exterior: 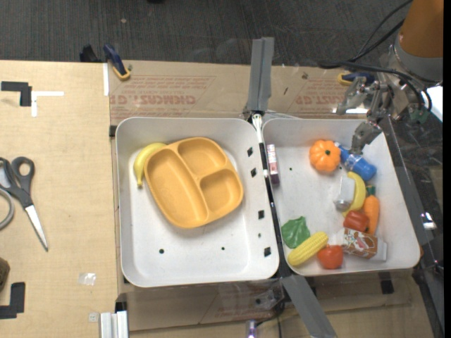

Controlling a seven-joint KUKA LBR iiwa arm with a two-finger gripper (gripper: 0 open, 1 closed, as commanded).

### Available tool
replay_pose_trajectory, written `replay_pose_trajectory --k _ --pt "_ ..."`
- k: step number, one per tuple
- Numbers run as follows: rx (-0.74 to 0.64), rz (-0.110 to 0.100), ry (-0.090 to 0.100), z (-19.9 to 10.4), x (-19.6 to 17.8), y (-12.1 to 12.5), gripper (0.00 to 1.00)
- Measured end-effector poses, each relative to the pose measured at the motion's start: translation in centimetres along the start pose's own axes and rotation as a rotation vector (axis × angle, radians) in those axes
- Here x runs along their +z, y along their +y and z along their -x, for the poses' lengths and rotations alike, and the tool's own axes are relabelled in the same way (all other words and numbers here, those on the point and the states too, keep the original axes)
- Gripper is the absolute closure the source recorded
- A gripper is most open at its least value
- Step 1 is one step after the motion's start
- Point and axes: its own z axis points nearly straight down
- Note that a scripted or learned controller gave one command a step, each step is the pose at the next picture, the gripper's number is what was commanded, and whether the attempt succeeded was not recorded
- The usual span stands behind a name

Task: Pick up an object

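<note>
Your end effector (361,141) hung over the blue object (361,165) beside the pumpkin (325,155); I could not tell its opening.

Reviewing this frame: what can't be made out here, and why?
- Gripper: finger state unclear, small and seen against clutter in the camera view.
- Banana: mostly hidden behind the yellow plate.
- Blue object: partly covered by the gripper; identity unclear.
- Clear item beside the second banana: too faint to identify.
- Packet: label too small to read.
- Arm: cut off by the top right edge.
</note>
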Motion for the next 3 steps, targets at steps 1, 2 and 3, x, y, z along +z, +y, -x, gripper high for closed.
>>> replay_pose_trajectory --k 1,2,3 --pt "-0.009 0.000 0.002 -1.2 13.8 -1.4 0.00" --pt "0.053 0.000 -0.001 1.4 19.7 -1.3 0.00" --pt "0.050 -0.002 -0.009 1.7 18.5 -1.3 1.00"
